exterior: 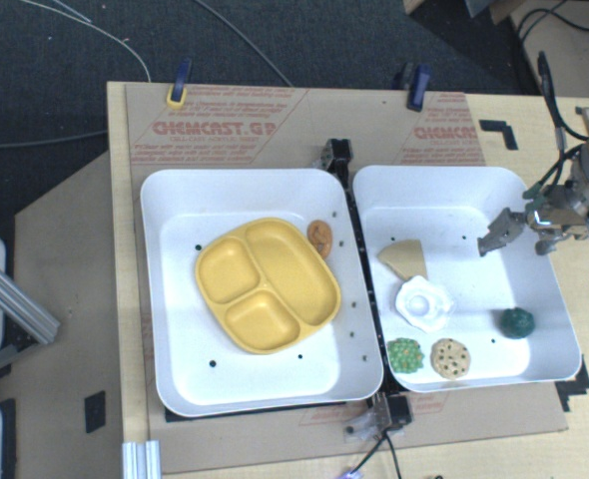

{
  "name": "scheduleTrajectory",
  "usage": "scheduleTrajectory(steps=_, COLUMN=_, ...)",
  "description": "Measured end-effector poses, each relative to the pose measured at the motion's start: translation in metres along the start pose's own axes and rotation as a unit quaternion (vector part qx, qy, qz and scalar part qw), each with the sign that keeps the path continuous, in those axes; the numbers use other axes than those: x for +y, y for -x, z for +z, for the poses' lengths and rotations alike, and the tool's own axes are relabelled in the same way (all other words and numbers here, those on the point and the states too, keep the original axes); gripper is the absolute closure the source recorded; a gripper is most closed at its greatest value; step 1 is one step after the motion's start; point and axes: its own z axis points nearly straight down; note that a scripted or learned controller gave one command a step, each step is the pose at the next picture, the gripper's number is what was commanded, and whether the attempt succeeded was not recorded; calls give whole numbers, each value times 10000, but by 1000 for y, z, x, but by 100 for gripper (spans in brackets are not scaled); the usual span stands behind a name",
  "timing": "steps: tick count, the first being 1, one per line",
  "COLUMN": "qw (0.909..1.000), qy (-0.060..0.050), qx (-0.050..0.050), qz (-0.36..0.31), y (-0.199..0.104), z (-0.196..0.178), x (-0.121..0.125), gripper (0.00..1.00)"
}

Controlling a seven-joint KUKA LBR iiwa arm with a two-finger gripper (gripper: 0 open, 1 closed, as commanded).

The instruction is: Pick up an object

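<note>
I count five objects in the right bin point(534, 277): tan wedge point(404, 259), white egg point(421, 304), green disc point(404, 354), cookie point(450, 358), dark green ball point(516, 321). One yellow tray point(267, 284) and one brown piece point(319, 235) sit in the left bin point(175, 347). My gripper point(519, 236) hangs over the right bin's far right with nothing visibly in it; I cannot tell its opening.

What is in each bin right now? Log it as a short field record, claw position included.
left bin: yellow divided tray; small brown piece touching the tray's upper right rim
right bin: tan wedge, white fried egg, green pea patch, chocolate chip cookie, dark green lump
claw: over the right bin's upper right part, nothing seen between its fingers
nearest item to claw: tan wedge, apart from it
</note>
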Motion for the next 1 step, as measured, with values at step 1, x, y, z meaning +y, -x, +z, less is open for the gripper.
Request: scheduleTrajectory(steps=1, qw=10000, qy=65, qx=-13, qz=-17, y=-1, z=-7, x=2, gripper=0)
